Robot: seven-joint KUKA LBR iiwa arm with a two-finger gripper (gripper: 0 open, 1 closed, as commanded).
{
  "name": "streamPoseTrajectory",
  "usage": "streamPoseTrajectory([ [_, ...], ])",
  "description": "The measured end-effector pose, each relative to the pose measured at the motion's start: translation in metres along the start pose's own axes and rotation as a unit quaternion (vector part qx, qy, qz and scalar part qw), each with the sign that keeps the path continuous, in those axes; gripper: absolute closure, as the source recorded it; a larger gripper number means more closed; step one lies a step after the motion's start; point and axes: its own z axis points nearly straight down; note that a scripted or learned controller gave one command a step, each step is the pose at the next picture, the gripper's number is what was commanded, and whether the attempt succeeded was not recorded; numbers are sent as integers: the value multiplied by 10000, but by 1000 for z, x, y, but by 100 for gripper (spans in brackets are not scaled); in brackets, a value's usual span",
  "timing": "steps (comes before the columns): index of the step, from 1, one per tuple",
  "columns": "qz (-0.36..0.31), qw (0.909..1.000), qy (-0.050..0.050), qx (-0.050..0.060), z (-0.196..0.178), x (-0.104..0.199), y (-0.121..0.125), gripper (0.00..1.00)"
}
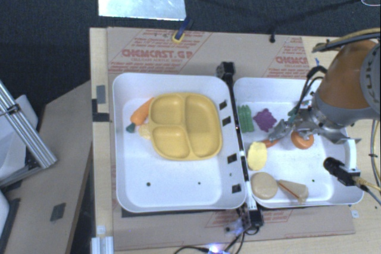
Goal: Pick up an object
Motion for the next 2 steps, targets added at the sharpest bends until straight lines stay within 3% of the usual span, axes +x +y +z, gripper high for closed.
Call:
streamPoseTrajectory([
  [1,1,10000,18,-45,48,2,3,0],
  [2,-7,10000,1,-86,33,1,6,100],
])
